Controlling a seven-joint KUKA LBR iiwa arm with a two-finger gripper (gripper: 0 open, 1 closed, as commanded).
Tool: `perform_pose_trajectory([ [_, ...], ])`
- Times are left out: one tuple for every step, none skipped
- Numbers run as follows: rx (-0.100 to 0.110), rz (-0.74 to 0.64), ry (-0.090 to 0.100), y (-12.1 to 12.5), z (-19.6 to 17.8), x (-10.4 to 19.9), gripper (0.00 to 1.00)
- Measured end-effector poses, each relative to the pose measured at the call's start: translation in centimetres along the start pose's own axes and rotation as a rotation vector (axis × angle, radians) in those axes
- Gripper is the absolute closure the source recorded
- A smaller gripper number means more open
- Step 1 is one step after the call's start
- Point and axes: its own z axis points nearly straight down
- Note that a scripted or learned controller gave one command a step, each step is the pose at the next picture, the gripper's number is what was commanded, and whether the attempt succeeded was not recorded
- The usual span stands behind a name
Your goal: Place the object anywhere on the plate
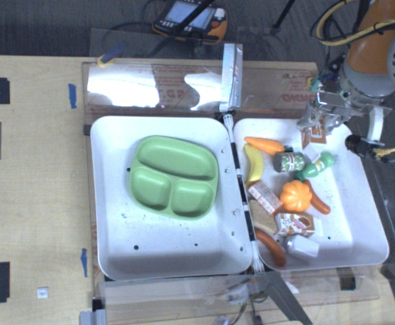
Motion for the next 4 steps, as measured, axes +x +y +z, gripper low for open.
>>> perform_pose_trajectory([
  [0.003, -0.181, 0.003, -1.8, 1.2, 12.2, 1.0],
  [0.001, -0.548, 0.003, -3.7, 1.2, 19.4, 1.0],
  [-0.005, -0.824, 0.001, -6.8, -7.2, 14.8, 1.0],
  [-0.002, -1.098, 0.003, -8.3, -3.3, 11.9, 1.0],
])
